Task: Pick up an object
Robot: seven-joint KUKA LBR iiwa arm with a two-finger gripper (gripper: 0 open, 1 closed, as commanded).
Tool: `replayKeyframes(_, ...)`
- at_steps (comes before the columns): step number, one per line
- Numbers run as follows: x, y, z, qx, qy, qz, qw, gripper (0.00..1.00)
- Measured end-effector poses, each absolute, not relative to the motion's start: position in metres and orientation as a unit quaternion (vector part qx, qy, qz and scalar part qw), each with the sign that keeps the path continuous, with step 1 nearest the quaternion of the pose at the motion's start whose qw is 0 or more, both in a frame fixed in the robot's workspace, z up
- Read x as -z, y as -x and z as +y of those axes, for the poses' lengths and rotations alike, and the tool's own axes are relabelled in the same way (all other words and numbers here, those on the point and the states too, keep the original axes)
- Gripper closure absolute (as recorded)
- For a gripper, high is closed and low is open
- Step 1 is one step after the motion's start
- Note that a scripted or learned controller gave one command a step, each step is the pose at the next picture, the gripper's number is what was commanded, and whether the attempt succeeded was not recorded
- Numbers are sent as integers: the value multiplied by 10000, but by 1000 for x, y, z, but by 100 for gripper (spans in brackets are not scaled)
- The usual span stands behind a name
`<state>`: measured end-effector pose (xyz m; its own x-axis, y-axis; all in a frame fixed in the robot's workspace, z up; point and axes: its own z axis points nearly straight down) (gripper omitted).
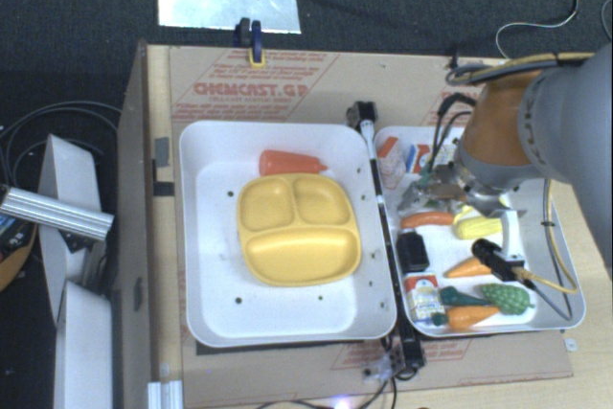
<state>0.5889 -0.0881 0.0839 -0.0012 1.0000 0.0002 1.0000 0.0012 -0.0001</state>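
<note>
We saw the gripper [442, 190] low over the right bin [565, 263], its jaws' state untellable. The orange toy carrot [427, 219] lay just below it, long axis crosswise.

Yellow tray [297, 230], orange carrot [290, 162], white bin [206, 235].

Glossy yellow plastic plate [297, 230], smooth white bins [206, 206], seemingly matt printed cardboard bench [287, 86]
</note>
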Motion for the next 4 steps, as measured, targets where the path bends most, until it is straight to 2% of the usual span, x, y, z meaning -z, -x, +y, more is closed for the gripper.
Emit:
replayKeyframes(1,-84,-567,-88,4,7066,-7076,-4,0)
replayKeyframes(2,-85,-602,-94,7,7062,-7080,-7,0)
replayKeyframes(3,-85,-651,-125,9,7060,-7083,-16,0)
replayKeyframes(4,-85,-624,-98,8,7056,-7086,-4,0)
